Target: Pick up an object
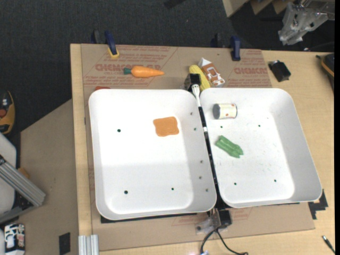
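A cardboard-topped bench (175,62) stands on dark carpet, two blue clamps at its far edge, bearing two shallow white bins side by side. The left bin (106,163) holds one flat orange piece (166,126), lying towards its far half and well clear of every wall. The right bin (281,158) holds a small white cylinder (224,110) on its side near the far-left corner, and a green pea pod (229,146) lying aslant nearer the middle. A toy carrot (144,72) and a yellow corn cob (200,74) rest outside the bins on the cardboard beyond them. The robot's metal gripper (297,17) hangs high at the upper right, off the bench and well apart from all objects; whether its pincer is open or closed cannot be told at this angle, and nothing is seen in it.

Nothing is yet picked. The pea pod looks the safest target: it sits in open floor, so the fingers could straddle its narrow width, turned across its long axis. The cylinder may roll away, and the flat orange piece offers little to pinch.
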Tool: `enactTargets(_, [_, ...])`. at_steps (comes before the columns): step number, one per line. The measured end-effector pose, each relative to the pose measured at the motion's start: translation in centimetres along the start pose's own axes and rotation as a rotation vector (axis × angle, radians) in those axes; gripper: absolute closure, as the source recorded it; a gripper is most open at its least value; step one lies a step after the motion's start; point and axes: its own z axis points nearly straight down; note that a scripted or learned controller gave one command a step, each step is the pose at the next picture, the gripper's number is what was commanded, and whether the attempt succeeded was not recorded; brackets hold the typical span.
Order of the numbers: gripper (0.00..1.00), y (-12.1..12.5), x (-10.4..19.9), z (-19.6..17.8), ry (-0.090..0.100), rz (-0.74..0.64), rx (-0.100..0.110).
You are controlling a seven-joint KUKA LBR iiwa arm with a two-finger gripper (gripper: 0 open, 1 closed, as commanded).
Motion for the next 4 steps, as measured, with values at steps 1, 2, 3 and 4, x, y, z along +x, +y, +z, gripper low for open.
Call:
enactTargets(1, [1.00,-6.9,6.8,5.0,0.003,-0.006,0.028])
enactTargets(2, [1.00,-9.3,22.3,12.3,0.002,-0.016,0.033])
enactTargets(3, [1.00,-9.1,24.1,0.1,0.009,-0.002,0.007])
enactTargets(4, [0.00,-9.2,24.0,0.8,0.001,0.001,0.021])
